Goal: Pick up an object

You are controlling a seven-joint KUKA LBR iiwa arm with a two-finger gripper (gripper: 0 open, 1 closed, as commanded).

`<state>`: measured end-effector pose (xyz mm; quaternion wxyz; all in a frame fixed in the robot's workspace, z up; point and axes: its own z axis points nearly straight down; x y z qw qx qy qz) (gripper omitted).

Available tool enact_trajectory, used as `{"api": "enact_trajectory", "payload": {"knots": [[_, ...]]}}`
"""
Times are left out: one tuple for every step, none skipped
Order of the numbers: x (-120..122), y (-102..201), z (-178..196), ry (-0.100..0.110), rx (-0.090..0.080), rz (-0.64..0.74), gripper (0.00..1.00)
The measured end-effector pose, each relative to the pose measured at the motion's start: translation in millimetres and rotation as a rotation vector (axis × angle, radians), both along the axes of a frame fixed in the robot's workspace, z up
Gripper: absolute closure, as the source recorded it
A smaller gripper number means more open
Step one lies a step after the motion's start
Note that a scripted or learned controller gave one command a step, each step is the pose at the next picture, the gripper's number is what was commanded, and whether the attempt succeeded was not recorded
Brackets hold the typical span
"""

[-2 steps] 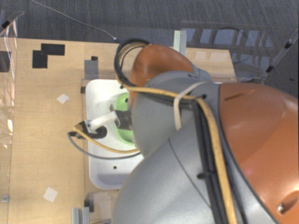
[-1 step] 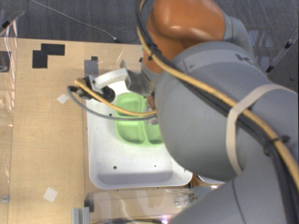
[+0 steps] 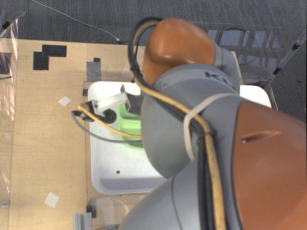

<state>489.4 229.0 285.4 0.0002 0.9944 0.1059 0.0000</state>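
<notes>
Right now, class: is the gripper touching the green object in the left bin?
Cannot tell. In the camera view the arm covers the place where the gripper would meet the green object in the left bin.

We see a grey-and-orange arm (image 3: 201,143), a white bin (image 3: 112,174) (a light-green object (image 3: 128,124) inside), a tan bench (image 3: 43,143).
</notes>
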Motion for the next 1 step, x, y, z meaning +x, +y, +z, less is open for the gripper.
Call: {"api": "enact_trajectory", "payload": {"knots": [[-3.3, 4.3, -58.1, 0.003, -0.002, 0.364, 1.00]]}}
